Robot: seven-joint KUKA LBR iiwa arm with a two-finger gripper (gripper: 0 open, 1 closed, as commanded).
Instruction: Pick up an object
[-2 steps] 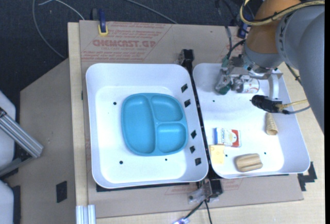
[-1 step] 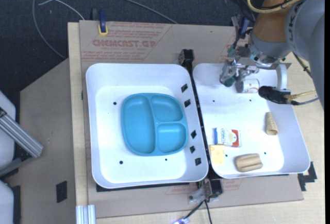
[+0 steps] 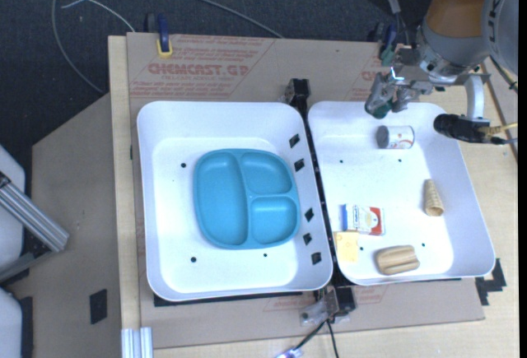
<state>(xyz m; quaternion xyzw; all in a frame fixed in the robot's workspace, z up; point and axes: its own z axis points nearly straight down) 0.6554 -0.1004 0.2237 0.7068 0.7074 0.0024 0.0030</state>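
Gripper hangs over right bin far edge, near its far-left corner; finger state impossible to tell. Nearest object: small cylinder, lying on its side just nearward of gripper, long axis running left-right across bin. Other items lie toward near edge.

Right bin middle lies open among 5 scattered items; a blue tray fills the left bin.

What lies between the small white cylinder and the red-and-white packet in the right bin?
Bare bin floor separates the white cylinder from the packet in the camera view.
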